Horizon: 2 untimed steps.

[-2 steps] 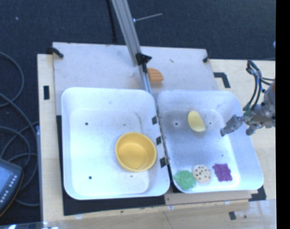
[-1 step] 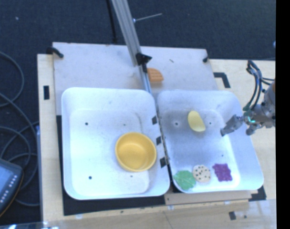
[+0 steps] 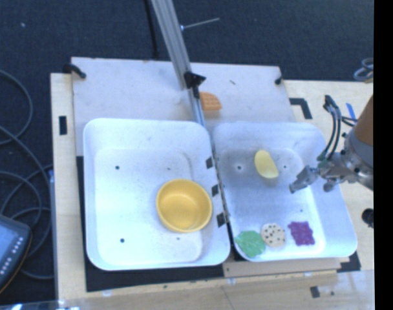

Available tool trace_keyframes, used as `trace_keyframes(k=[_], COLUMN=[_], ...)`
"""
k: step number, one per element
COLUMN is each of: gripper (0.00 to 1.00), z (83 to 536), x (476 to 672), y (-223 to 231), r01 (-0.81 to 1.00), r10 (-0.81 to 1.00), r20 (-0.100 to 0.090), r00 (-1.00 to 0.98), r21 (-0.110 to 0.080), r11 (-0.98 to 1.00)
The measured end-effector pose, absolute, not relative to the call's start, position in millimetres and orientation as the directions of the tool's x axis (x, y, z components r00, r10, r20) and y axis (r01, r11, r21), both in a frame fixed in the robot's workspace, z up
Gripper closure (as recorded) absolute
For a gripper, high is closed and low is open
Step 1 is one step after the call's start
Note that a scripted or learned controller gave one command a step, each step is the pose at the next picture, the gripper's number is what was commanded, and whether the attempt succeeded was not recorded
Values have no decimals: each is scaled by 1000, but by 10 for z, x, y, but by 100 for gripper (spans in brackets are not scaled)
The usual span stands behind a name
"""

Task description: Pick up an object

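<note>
Gripper (image 3: 302, 181): grey, reaching in from the right edge over the right bin (image 3: 326, 237), its tip low above the bin floor near the bin's middle. Whether it is spread or closed cannot be told at this size; nothing is seen between its tips. Behind it, the wrist carries looped dark cables, and a sliver of the orange band shows at the far right.

Yellow piece (image 3: 266, 165): small, oval, lying on the right bin's floor just left of and above the gripper tip, apart from it.

Purple piece (image 3: 302, 232): flat, ragged in outline, near the front wall of the right bin, below the gripper.

Spotted round piece (image 3: 273, 235): pale with dark dots, just left of the purple piece.

Green piece (image 3: 249, 243): flat, leaf-like, in the front left corner of the right bin, just beside the spotted one.

Left bin (image 3: 112, 141): white, shallow, touching the right bin along their shared side.

Yellow bowl (image 3: 183, 205): upright, open side up, in the right half of the left bin, near the dividing wall.

Orange object (image 3: 210, 103): small, lying on the bench (image 3: 64, 283) behind the bins, beside the foot of a slanted metal rail (image 3: 171, 31).

Dark cables (image 3: 15, 166): trailing on the floor to the left of the bench.
</note>
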<state>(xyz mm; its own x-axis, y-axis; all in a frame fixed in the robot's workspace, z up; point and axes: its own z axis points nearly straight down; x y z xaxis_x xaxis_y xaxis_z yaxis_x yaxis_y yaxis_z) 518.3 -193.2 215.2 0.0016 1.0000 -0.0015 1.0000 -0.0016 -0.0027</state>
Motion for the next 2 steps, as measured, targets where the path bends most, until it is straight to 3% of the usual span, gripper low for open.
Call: trace_keyframes(k=[2], gripper=[0], z=[1011], x=[5150], y=[-2007], r01=[1000], r10=[1000], r20=[-2], r00=[2], r21=[-2], r11=[-2])
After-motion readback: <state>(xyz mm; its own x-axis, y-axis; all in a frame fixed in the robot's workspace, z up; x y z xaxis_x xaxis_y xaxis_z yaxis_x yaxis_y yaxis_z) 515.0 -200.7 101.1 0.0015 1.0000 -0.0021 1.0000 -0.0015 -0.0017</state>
